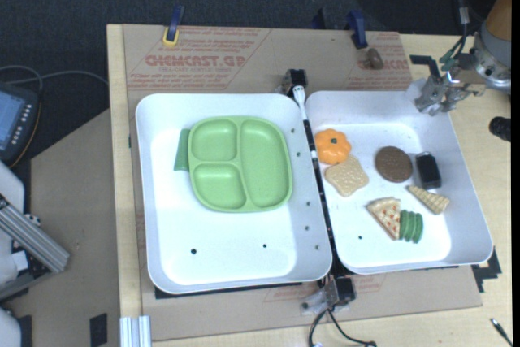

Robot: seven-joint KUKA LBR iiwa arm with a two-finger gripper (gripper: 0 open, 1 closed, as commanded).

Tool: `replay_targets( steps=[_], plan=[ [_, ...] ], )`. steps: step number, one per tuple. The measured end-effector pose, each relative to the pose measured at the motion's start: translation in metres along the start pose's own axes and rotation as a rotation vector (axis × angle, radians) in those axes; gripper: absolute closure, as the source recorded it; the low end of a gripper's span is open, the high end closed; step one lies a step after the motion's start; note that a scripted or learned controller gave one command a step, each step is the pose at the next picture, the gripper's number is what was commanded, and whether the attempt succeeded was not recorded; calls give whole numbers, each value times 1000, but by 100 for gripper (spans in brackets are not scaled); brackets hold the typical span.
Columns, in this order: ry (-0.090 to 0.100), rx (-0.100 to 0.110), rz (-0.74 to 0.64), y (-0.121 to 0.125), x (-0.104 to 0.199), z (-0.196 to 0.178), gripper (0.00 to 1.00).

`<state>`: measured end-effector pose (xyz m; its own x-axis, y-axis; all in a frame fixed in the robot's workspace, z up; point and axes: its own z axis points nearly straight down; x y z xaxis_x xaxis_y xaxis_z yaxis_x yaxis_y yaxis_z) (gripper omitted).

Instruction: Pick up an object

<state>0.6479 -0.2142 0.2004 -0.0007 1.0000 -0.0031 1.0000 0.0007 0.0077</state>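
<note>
The right bin (366, 114) holds several toy foods: an orange pumpkin (332, 146), a tan cracker (346, 175), a brown round cookie (394, 164), a black block (427, 170), a pizza slice (385, 215), a green pod (411, 226) and a pale wedge (430, 199). My gripper (436, 100) hangs over the bin's far right corner, above and apart from all of them. Nothing is seen between its fingers.
The left bin (162, 240) holds a green divided plate (240, 163) with a darker green piece (181, 150) tucked under its left edge. Clamps (171, 27) sit on the bench's far edge. A black divider (310, 158) runs between the bins.
</note>
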Motion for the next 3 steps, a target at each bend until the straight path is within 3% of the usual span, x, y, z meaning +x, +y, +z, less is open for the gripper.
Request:
replay_targets(
  steps=[1, 3],
  plan=[
    [1, 3, 0, 1, -1, -26, 100],
    [6, 11, -4, -53, 93, -35, 100]
  ],
)
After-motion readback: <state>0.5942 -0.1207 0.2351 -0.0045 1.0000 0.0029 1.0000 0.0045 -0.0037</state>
